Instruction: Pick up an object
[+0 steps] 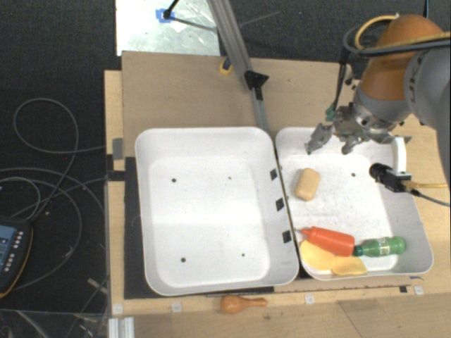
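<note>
Nearest the camera, a small orange pear-shaped object [243, 303] is seen lying on the wooden bench [190, 90], just outside the front rim of the left bin [151, 189]. Along the front wall of the right bin [416, 231], four items are grouped closely: an orange-red carrot-like piece [330, 240] is laid across the middle, a yellow piece [316, 257] is placed directly below it, a paler yellow wedge [350, 266] is set just beside that, and a green bottle [380, 246] is laid on its side to the right, touching the carrot-like piece's end. Farther back, a tan, bread-like block [307, 184] is found alone on the right bin's floor, near the divider between the two bins and well apart from the front group. Beyond and to the right of the block, the gripper [334, 142] is held over the right bin's far edge, its two dark fingers spread apart with nothing seen between them. A black fitting [386, 175] is seen below the wrist, over the bin's right side. At the far end of the bench, a grey slanted pole [236, 41] is fixed.
</note>
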Available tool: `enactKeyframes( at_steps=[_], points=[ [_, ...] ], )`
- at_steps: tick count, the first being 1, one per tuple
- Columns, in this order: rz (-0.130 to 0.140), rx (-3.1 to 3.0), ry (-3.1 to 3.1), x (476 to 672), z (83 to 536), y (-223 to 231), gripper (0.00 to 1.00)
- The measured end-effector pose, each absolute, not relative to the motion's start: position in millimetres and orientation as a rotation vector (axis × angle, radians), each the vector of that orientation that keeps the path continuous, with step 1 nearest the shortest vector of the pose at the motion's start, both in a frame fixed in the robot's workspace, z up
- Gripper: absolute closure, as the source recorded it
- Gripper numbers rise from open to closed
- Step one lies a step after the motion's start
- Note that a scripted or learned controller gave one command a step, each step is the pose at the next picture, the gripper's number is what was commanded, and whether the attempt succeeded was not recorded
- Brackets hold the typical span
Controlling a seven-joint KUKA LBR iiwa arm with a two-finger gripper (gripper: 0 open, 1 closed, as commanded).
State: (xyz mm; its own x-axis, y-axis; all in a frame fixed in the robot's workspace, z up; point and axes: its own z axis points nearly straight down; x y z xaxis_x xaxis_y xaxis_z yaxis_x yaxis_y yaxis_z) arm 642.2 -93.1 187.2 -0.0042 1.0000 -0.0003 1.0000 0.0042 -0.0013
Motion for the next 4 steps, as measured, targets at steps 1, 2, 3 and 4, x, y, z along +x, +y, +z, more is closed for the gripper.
enactKeyframes(
  at_steps=[1,2,3,4],
  points=[
    [0.004,-2.219,-2.220,631.7,134.1,-95.2,0.00],
    [0.002,-2.220,-2.221,631.6,88.6,-94.9,0.00],
    [-0.004,-2.224,-2.223,633.4,102.3,-95.2,1.00],
    [-0.006,-2.222,-2.228,634.4,146.2,-95.1,1.00]
  ],
)
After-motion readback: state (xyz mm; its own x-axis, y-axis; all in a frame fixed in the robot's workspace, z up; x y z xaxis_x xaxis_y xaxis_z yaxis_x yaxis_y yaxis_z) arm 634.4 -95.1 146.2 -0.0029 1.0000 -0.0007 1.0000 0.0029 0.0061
